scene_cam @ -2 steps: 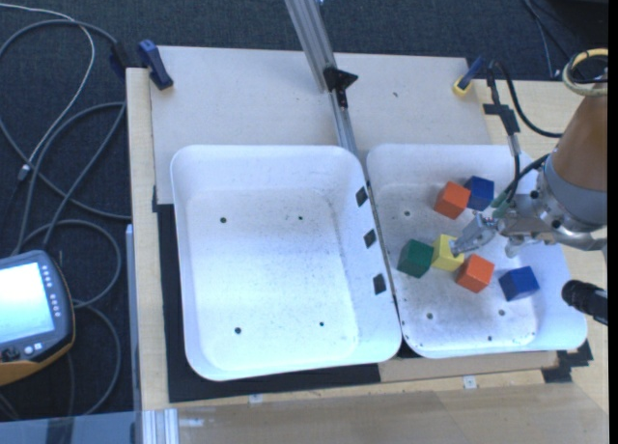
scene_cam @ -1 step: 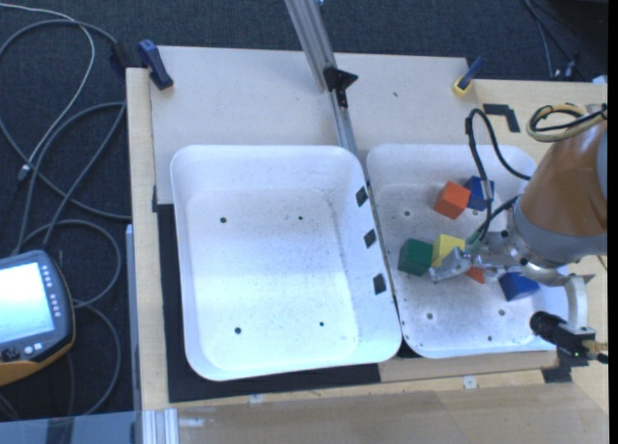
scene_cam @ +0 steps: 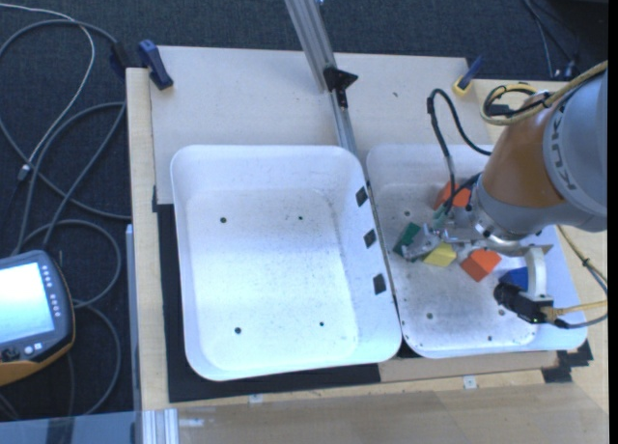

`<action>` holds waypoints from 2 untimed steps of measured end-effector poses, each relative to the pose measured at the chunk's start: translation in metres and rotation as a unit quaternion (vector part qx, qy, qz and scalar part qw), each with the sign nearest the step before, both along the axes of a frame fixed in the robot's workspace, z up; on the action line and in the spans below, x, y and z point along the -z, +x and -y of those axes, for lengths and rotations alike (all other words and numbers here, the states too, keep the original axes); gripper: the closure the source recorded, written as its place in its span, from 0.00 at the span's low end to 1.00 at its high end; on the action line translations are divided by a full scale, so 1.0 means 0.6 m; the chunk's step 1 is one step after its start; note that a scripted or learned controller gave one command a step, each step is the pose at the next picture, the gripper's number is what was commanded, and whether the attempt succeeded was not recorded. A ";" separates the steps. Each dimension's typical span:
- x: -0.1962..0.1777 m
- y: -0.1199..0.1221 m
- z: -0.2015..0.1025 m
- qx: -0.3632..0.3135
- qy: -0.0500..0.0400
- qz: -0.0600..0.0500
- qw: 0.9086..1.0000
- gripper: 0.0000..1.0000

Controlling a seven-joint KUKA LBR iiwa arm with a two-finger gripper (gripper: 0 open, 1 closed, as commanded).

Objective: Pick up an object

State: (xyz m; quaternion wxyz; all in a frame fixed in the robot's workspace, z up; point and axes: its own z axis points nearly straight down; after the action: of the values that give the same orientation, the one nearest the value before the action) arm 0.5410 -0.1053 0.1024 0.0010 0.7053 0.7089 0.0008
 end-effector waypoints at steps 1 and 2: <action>-0.019 -0.003 0.002 0.002 0.000 -0.001 1.000 1.00; -0.019 -0.003 0.002 0.002 0.001 -0.001 1.000 0.00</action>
State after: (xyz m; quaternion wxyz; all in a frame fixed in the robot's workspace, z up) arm 0.5390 -0.1066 0.1136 -0.0001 0.7065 0.7077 0.0005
